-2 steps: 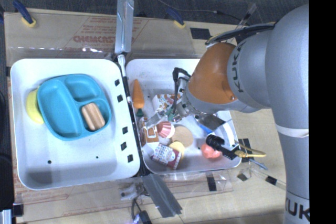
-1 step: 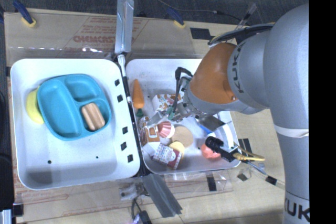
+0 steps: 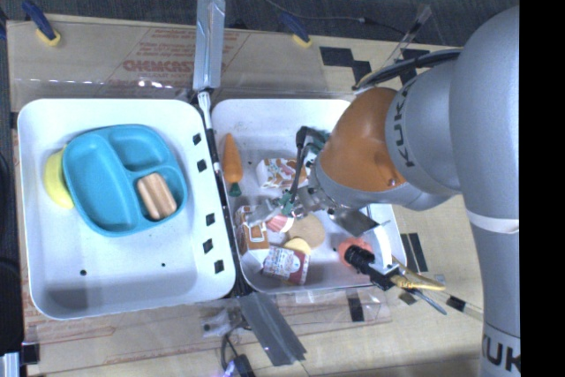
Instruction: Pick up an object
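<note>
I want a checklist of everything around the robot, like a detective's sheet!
Surface: two white bins, left bin and right bin, on a brown bench.
Job's things: carrot, packets and other small items in the right bin.
Clutter: blue divided plate holding a bread roll, over something yellow, in the left bin.
Grippers: gripper low over the right bin; jaws hidden.
Cables: thin cable behind the bench.
Surroundings: dark floor; blue clamps.
</note>
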Robot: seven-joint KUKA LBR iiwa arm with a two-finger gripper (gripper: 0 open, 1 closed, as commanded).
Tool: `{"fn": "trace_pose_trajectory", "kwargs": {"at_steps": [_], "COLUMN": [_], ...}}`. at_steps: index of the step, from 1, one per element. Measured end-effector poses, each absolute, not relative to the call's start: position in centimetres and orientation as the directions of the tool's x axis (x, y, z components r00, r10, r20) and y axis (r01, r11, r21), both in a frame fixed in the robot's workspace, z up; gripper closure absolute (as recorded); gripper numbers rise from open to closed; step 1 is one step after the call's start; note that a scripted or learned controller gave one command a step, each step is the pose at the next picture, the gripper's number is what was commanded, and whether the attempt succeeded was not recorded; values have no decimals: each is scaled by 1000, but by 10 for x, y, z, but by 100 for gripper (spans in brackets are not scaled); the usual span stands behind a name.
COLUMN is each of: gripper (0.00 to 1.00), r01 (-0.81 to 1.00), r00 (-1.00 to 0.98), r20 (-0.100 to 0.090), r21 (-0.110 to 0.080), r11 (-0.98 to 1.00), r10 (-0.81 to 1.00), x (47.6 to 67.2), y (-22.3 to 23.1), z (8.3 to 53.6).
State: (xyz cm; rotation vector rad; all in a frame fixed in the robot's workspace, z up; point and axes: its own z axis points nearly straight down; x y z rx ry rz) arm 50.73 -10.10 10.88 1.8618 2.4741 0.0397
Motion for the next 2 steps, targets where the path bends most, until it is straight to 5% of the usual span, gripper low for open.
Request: {"fn": "trace_pose_trajectory", "kwargs": {"at_steps": [1, 2], "gripper": [0, 100], "r01": [983, 981], "r00": [-181, -189], "r20": [-5, -5], "r21": [27, 38], "r11": [181, 189], "r10": [983, 982], "x": [513, 517], "y": [-100, -98], "z": [107, 121]}}
